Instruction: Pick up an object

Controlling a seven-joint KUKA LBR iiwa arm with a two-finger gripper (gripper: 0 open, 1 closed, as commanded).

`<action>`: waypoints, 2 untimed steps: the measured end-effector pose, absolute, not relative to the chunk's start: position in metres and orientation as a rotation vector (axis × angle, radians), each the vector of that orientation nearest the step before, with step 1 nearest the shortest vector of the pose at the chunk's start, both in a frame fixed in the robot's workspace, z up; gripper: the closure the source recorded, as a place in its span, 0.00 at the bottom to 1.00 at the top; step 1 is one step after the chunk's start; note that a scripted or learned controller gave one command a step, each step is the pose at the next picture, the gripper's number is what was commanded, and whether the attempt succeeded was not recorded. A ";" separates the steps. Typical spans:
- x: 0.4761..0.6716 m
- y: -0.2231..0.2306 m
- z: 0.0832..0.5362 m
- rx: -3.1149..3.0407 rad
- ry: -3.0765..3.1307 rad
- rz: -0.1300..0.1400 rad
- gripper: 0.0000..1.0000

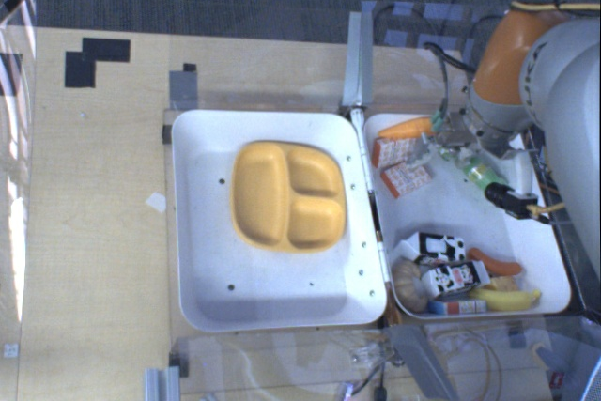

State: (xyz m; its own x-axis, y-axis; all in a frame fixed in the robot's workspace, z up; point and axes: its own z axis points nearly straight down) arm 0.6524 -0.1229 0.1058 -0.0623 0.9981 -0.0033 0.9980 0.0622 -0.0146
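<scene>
Camera view: the hand is low in the right bin, at its far end; whether it is apart or together I cannot tell. This looks like the reaching step, nothing visibly gripped. Just beside the hand lies an orange carrot, long axis across the bin, tip pointing away from the hand. Next, I judge, it must centre over one object and close.

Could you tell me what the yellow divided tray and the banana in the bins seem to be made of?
Yellow divided tray: probably moulded plastic, with a smooth matte surface and rounded compartments. Banana: likely a plastic toy, uniform yellow with a slight sheen; too small to be sure.
</scene>
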 end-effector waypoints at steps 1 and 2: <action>0.675 -0.164 0.097 -2.199 -2.268 -0.019 0.00; 0.679 -0.162 0.112 -2.195 -2.288 -0.029 1.00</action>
